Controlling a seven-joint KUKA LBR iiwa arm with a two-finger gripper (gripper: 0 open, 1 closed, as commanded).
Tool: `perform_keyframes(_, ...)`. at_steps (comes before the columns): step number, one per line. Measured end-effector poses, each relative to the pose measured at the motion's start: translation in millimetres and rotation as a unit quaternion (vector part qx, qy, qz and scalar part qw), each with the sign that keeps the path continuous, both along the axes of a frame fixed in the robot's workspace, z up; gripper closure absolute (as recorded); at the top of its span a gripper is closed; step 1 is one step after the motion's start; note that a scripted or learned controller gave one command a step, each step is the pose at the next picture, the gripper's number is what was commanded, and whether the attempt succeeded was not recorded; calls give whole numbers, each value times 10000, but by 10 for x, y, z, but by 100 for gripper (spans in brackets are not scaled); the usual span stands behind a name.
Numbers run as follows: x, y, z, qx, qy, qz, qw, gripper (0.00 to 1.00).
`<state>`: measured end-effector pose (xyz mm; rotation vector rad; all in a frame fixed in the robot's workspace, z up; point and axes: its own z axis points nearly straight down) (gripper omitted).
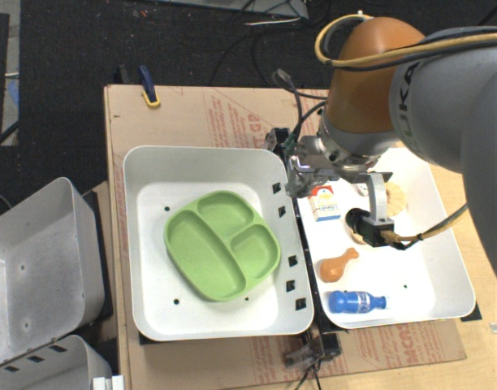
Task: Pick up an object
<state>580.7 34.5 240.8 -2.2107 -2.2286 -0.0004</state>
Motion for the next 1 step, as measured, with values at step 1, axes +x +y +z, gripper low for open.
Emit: perform_keyframes(1, -137, 474, 47, 0, 1, 1, 10000, 100)
